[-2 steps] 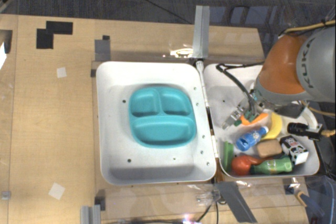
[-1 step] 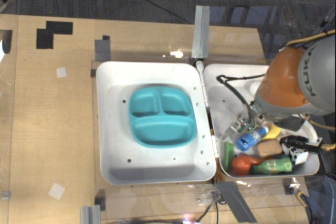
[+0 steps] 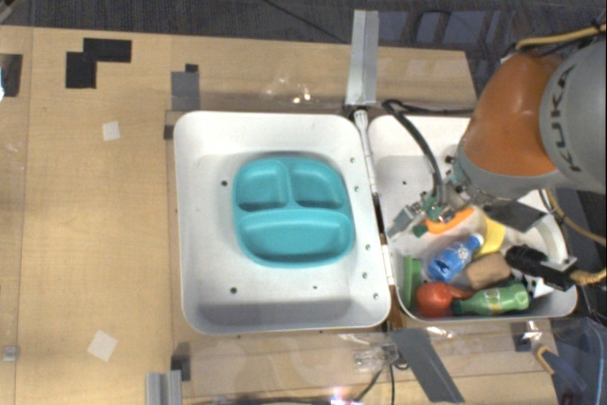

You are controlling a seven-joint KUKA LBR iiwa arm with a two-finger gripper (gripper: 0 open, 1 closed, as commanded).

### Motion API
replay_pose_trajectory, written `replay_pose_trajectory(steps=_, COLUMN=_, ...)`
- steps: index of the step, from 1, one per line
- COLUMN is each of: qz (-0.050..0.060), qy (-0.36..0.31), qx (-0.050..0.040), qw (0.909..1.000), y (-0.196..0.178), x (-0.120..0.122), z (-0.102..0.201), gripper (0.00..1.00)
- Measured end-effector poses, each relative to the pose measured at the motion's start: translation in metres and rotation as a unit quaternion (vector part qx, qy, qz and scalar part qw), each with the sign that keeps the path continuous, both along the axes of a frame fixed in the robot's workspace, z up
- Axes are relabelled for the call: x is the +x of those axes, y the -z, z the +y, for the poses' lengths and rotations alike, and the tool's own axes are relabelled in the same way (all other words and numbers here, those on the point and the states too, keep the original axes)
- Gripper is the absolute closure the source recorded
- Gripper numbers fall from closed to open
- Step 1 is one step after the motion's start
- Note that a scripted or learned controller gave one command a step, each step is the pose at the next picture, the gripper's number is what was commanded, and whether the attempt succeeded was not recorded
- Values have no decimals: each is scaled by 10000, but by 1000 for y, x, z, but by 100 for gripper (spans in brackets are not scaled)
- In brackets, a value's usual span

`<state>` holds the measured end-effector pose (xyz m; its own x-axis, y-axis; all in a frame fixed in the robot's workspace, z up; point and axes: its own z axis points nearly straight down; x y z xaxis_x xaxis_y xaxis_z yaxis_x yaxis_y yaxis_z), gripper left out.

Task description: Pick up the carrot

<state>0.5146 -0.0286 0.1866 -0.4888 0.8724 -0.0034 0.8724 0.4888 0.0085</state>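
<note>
**Reach for the small orange plastic carrot (image 3: 450, 222)**

It lies in the right-hand shallow white bin (image 3: 398, 156), at the edge of the heaped toy foods (image 3: 469, 275), so my wrist hangs low just beside it. Whether my jaws are clenched, I cannot tell.

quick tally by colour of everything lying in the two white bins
teal: 1, the plate
orange: 1, the carrot
yellow: 1, the yellow piece
blue: 1, the blue bottle
brown: 1, the brown lump
red: 1, the red round fruit
green: 2, the green bottle and the green stick
total: 8
</note>
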Motion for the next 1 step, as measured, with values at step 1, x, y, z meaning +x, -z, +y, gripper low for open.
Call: replay_pose_trajectory(steps=1, qz=19, qy=-736, qx=-25, qw=9973, y=93, x=13, z=-107, gripper=0)
